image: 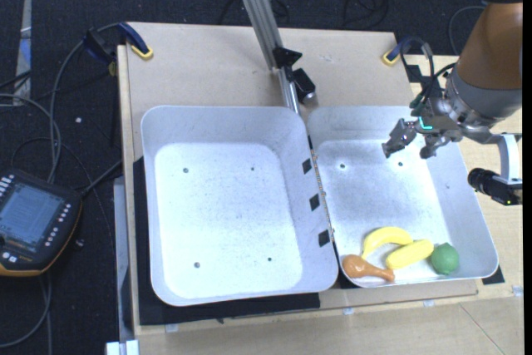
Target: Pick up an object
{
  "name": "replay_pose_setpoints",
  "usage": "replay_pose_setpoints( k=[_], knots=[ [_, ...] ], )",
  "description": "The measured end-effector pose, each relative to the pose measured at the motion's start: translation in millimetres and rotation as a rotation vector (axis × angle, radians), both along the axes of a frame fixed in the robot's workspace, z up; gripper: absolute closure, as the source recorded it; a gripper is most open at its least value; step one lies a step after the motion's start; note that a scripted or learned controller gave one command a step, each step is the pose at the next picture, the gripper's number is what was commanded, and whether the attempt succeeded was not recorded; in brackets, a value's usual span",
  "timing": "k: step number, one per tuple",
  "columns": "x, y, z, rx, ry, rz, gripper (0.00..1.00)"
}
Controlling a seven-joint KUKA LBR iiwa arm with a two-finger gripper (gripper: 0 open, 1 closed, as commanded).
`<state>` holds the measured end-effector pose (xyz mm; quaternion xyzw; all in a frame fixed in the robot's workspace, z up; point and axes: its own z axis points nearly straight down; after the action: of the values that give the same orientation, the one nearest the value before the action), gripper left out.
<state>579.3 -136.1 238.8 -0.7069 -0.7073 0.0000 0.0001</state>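
Observation:
In the right bin (366, 179), along its near wall, lie a curved yellow banana (386, 239), a straighter yellow piece (410, 253), an orange pear-shaped toy (366, 268) and a green lime (445, 258). My gripper (412, 142) hangs above the far right part of this bin, well behind those objects. Its two dark fingers stand apart with nothing between them.
The left bin (224, 204) sits beside the right one, separated by a ridge with black clips (316, 202). A slanted metal pole (264, 12) rises behind the bins. A teach pendant (29, 220) lies on the floor at left.

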Motion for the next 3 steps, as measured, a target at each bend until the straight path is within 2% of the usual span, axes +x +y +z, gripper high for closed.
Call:
replay_pose_setpoints(
  k=[1,3],
  knots=[
    [0.0,0.0,0.0,0.000,0.000,0.000,0.00],
    [6.2,13.0,-110.0,0.001,0.004,0.000,0.00]
  ],
)
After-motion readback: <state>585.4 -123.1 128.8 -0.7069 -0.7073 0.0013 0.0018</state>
